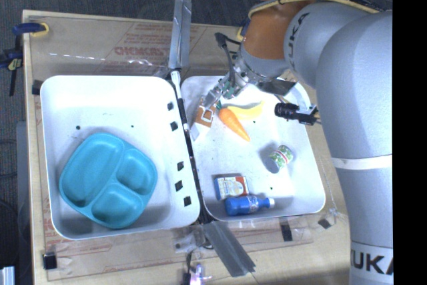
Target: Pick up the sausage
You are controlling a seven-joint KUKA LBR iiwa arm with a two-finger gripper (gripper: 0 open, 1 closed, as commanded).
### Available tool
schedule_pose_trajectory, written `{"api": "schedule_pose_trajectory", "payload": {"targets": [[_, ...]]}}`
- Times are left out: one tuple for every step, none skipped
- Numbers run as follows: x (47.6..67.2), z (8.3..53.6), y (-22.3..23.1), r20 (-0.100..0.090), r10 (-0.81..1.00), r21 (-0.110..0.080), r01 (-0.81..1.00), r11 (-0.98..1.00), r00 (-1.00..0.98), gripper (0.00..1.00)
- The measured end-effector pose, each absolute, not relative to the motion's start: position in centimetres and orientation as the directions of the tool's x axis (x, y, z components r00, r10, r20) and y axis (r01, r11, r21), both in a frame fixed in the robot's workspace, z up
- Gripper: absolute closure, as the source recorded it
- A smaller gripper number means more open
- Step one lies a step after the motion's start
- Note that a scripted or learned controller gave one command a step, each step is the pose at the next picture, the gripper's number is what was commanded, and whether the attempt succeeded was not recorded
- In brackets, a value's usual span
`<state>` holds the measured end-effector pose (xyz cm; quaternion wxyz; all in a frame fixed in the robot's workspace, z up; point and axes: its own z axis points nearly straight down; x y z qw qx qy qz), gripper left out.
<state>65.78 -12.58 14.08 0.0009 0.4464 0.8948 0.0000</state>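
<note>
Right bin point(313, 191), near edge: blue bottle point(245, 204), small red box point(229, 184). Further in, a small can point(281, 156), then a carrot point(234, 123) beside a banana point(248, 108). Gripper point(223, 93) low at the far left corner. Sausage not identifiable, possibly beneath it. Likely light, soft, slick; grasp mid-length, across its width.

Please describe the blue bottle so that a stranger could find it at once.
Look in the right bin, along its near wall. The blue bottle lies on its side there, just below a small red box. It is the only blue thing in that bin.
</note>
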Motion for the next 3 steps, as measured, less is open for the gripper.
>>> {"api": "schedule_pose_trajectory", "payload": {"targets": [[64.7, 12.3, -12.9, -0.01, 0.789, 0.011, 0.789, 0.615, -0.614, 0.0], [63.9, 11.6, -11.7, -0.042, 0.755, 0.026, 0.755, 0.656, -0.655, 0.0], [60.1, 11.6, -10.9, -0.04, 0.848, 0.044, 0.846, 0.531, -0.529, 0.0]]}}
